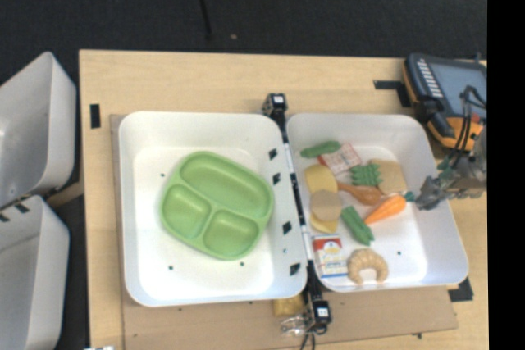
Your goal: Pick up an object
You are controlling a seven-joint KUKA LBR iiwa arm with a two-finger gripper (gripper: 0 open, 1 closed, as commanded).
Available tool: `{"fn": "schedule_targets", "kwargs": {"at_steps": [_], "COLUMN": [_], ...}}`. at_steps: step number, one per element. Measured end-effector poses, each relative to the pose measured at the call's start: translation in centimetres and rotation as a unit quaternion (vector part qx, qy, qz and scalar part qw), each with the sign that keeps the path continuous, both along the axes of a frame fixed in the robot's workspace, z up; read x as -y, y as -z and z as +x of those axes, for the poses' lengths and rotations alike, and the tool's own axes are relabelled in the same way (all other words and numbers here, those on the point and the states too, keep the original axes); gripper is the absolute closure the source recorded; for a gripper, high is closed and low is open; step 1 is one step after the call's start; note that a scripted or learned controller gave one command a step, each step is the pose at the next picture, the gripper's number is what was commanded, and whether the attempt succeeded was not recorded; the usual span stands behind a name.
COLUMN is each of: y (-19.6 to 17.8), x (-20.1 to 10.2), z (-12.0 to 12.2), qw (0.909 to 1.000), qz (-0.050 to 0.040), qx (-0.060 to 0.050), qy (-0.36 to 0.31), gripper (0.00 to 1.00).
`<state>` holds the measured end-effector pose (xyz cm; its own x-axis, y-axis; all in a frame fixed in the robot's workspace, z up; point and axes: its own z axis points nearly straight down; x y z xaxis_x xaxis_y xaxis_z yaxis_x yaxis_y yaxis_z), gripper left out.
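The claw (428, 194) sits at the right bin's (443, 246) right rim; its opening cannot be told. Just left of it lies an orange carrot (385, 210) amid toy food. Farther left, the left bin (139, 258) holds a green divided plate (216, 205).

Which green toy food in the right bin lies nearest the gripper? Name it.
The green pod beside the carrot, below the leafy piece and the pod at the bin's top, lies nearest the gripper.
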<state>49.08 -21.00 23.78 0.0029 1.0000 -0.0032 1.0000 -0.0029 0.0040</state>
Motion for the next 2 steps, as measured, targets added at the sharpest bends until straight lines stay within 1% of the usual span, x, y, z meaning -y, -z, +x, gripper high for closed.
{"fn": "schedule_targets", "kwargs": {"at_steps": [1, 2], "y": [-7.2, 13.7], "x": [-8.6, -10.5], "z": [0.1, -0.2], "qw": [1.0000, 1.0000], "qz": [0.0013, 0.0012], "qx": [0.002, -0.004], "qy": [-0.006, -0.001], "gripper": [1.00, 1.00]}}
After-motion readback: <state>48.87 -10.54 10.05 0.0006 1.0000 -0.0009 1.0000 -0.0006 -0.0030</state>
